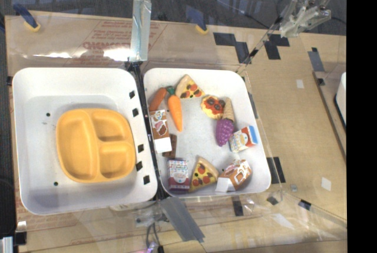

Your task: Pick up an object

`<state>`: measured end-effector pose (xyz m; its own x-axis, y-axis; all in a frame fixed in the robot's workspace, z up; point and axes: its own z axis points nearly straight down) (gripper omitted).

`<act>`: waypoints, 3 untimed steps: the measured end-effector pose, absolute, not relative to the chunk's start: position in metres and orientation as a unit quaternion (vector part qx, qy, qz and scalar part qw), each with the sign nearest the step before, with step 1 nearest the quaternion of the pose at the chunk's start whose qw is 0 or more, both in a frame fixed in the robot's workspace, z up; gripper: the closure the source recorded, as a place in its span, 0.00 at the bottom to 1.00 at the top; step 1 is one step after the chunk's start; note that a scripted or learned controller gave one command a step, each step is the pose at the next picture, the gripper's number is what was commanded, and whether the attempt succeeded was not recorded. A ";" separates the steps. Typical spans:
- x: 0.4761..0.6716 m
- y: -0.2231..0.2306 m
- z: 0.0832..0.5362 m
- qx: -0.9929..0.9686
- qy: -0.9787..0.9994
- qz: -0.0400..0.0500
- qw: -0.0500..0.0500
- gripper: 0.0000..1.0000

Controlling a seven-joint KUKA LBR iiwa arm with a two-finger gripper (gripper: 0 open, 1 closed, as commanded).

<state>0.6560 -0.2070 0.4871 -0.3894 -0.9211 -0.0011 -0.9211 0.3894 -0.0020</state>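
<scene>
Our gripper (pixel 306 13) hangs up past the right bin's (pixel 254 105) far corner, can't tell its grip, so we'd drop straight onto the grapes (pixel 224 131) near that bin's middle.

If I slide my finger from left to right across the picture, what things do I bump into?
Yellow plate → carrot → purple grapes → little milk carton → the robot's gripper, up in the top right corner.
</scene>
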 end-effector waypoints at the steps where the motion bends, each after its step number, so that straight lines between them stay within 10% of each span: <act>1: 0.658 -0.207 0.494 -0.707 0.707 -0.002 0.002 1.00; 3: 0.658 -0.193 0.494 -0.941 0.339 -0.004 0.002 1.00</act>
<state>0.6583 -0.1932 0.4937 0.7706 -0.6372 0.0058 -0.6372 -0.7707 -0.0058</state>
